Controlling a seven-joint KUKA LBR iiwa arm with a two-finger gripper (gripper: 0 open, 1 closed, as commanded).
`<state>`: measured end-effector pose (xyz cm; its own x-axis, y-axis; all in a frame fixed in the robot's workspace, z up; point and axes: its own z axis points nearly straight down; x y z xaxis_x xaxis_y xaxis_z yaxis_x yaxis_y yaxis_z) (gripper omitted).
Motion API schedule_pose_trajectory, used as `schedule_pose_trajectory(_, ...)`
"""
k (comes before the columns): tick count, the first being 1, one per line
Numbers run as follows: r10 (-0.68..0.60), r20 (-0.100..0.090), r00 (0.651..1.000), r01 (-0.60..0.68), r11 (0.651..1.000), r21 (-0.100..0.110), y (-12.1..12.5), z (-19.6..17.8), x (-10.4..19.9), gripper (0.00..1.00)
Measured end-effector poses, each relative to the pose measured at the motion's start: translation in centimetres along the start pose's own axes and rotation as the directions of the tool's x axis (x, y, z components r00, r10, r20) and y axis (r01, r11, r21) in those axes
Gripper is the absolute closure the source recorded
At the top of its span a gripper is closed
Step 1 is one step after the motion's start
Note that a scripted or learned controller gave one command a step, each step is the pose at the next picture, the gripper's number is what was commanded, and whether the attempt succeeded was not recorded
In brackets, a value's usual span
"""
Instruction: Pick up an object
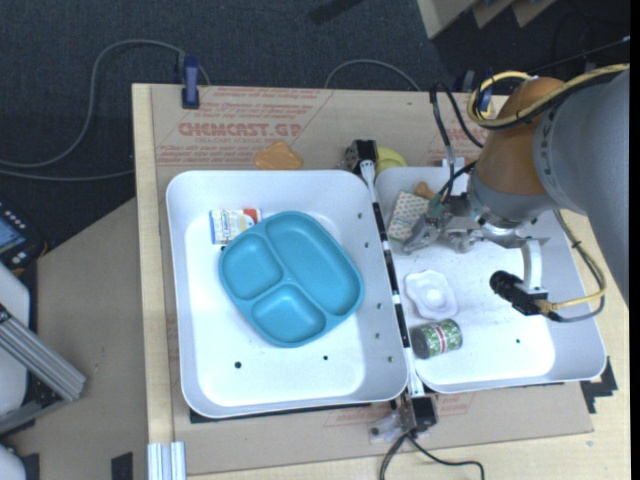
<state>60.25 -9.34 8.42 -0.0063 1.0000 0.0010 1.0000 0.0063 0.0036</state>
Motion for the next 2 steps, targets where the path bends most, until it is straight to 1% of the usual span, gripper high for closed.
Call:
schedule_pose_trajectory(1,0.005,0.003,1.000,-0.005,1.000,0.000,5.4,-0.1,-3.4,0.00)
schedule_pose_trajectory(2,0.003,0.003,1.000,-0.003,1.000,0.000,5.4,-1.2,-3.2,1.00)
